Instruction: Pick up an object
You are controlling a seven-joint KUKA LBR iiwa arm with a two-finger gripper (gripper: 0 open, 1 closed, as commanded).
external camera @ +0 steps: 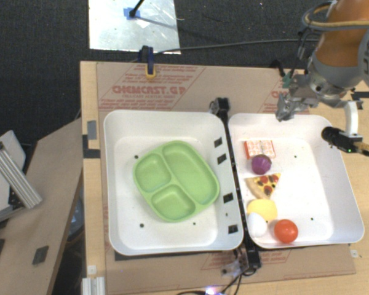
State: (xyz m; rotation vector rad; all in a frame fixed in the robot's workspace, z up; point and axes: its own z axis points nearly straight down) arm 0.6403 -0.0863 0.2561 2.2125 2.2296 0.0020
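the right bin point(332, 183) serves as the landmark here. all the loose pieces lie in a loose column along its left wall, beside the divider that joins it to the left bin point(120, 165): a red-and-white packet point(259, 147) at the far end, then a purple ball point(261, 163), a pizza slice point(264, 184), a yellow piece point(262, 209), a white egg point(257, 225) and a red tomato point(286, 230) nearest the bin's near rim. they look scattered as pick candidates, with the bin's middle and right side bare. the left bin holds only a green divided plate point(175, 180), probably the place for whatever gets lifted.

the gripper point(285, 112) hangs over the right bin's far rim, above and slightly right of the packet, with nothing between its fingers; whether they are spread or closed i cannot tell at this size.

the packet is the closest candidate. its long axis runs roughly parallel to the bin's far rim, left to right. the pizza slice's tip points toward the bin's left wall, its crust edge facing the bin's middle. the round pieces have no clear axis.
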